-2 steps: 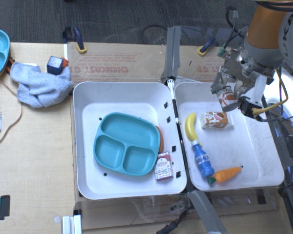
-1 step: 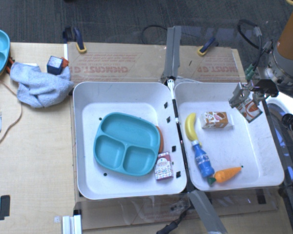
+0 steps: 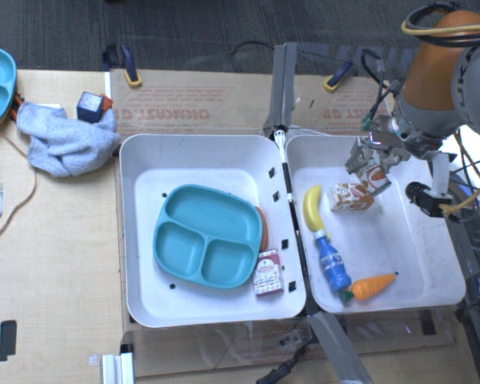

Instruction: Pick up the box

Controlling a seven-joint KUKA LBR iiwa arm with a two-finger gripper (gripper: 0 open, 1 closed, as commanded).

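A brown and white carton box (image 3: 350, 197) lies in the right bin (image 3: 432, 254), near its back. Its red and white end (image 3: 376, 180) points up and to the right. My gripper (image 3: 371, 163) hangs right over that end, touching or nearly touching it, on the grey arm with the orange band (image 3: 436, 70) coming in from the right. The box looks to be resting on the bin floor. A second, smaller red and white box (image 3: 268, 276) lies in the left bin (image 3: 144, 214), against the lower right corner of a blue divided tray (image 3: 208, 234).
In the right bin, a banana (image 3: 312, 207), a blue bottle (image 3: 333, 264) and a carrot (image 3: 371, 286) lie left of and in front of the carton. A grey cloth (image 3: 64, 138) and a small blue cube (image 3: 90, 106) sit on the bench at left.
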